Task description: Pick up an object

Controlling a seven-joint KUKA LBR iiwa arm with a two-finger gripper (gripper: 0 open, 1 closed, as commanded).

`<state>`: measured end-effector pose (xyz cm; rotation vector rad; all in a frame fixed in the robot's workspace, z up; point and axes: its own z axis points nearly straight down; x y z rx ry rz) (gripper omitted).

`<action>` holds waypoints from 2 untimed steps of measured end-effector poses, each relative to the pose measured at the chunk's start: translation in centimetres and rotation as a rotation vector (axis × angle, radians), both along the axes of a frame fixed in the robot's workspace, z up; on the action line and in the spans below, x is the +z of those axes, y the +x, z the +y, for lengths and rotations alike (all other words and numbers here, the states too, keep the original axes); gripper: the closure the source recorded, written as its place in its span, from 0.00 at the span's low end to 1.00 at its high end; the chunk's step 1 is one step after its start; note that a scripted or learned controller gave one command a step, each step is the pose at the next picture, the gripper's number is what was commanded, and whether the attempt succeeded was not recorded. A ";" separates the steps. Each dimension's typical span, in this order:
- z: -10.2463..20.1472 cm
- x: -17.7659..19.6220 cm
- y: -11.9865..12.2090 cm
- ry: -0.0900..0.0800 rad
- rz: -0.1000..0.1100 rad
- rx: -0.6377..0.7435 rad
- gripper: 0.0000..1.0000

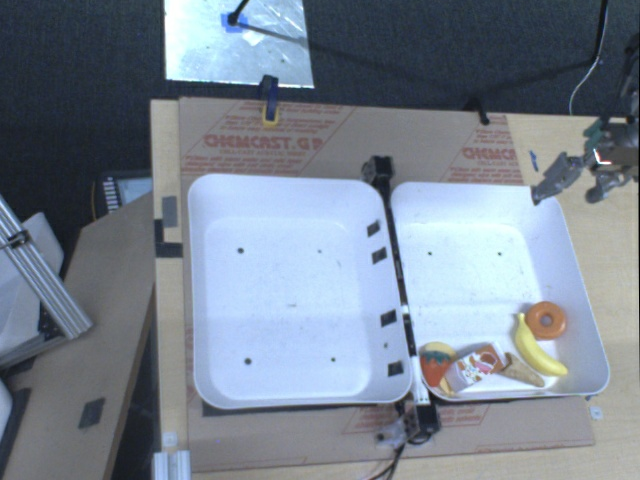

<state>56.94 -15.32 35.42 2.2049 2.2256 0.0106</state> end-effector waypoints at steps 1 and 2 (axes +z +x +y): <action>8.7 8.7 -2.6 0.003 -0.002 0.005 0.00; 13.1 18.8 -8.5 0.003 -0.004 0.001 0.00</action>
